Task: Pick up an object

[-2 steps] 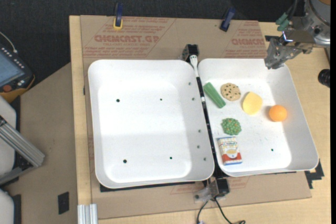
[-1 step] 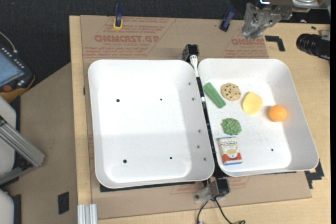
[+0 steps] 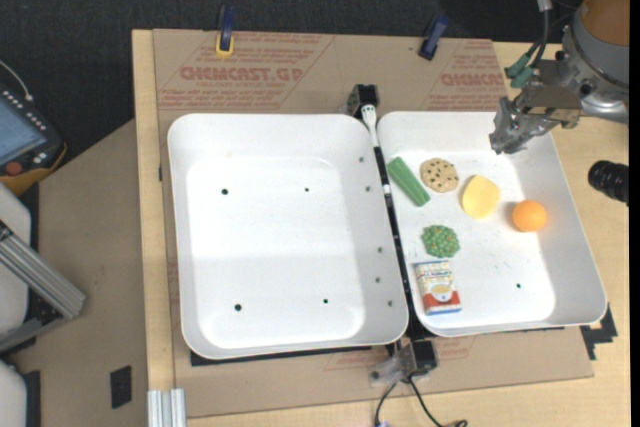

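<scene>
End effector (image 3: 507, 137) hangs over the far part of the right bin (image 3: 575, 260), above bare white floor and apart from every item — likely positioned before a descent; whether it is open or closed I cannot tell, and nothing shows in its grip. All candidates for picking lie in that bin: a green stick-shaped piece (image 3: 408, 181), a chocolate-chip cookie (image 3: 439, 175), a yellow lemon-like piece (image 3: 480, 196), an orange (image 3: 529, 215), a green broccoli-like clump (image 3: 440, 240) and a small carton (image 3: 437, 286). Spread apart, each leaves room for a grasp. Beside it on the bench, the left bin (image 3: 190, 215) holds nothing — perhaps kept as a drop zone.
</scene>
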